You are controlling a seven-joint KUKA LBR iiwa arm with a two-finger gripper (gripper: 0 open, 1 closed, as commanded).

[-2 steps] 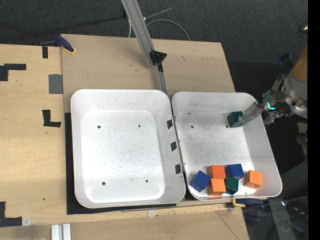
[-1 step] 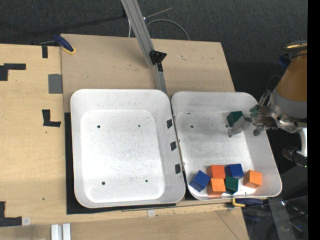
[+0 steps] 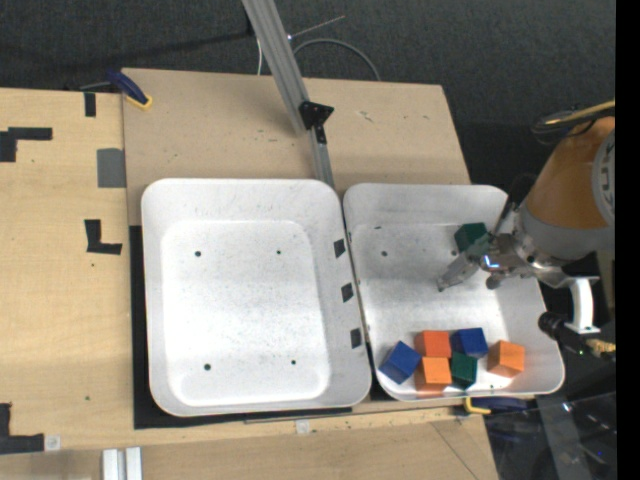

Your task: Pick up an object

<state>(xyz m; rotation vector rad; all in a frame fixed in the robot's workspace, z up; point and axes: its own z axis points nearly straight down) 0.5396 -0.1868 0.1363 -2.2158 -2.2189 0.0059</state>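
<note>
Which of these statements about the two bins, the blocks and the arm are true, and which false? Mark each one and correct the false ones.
1. The gripper is over the right bin. True.
2. The cluster of blocks lies in the left bin. False: it lies at the right bin's near edge.
3. A green block sits apart from the cluster, beside the gripper. True.
4. The cluster has only blue blocks. False: orange and green too.

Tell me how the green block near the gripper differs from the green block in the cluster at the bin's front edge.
The green block near the gripper sits alone toward the back of the right bin; the clustered green block lies at the front, pressed among orange and blue blocks. The lone one looks a lighter teal, the clustered one darker. Both are small cubes in the same bin.
</note>
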